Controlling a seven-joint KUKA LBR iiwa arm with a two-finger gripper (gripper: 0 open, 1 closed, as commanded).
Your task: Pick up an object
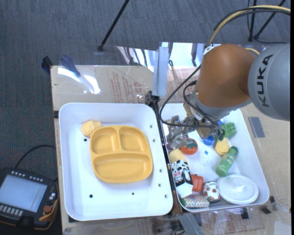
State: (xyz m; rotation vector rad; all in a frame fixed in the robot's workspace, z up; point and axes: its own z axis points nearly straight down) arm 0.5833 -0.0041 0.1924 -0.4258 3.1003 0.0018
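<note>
Both bins [68, 131] white. Divided tray [120, 153] yellow-orange; corn piece [90, 127] pale yellow. Bottle [226, 161] green. Cow toy [180, 172] black-and-white patches. Tomato [188, 146] red-orange. Round lid [237, 188] white. My arm [272, 80] grey, orange band [225, 77].

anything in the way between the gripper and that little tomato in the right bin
Nothing visible does. The gripper hangs right above the tomato, with no toy between them; a yellow toy lies just below it.
</note>
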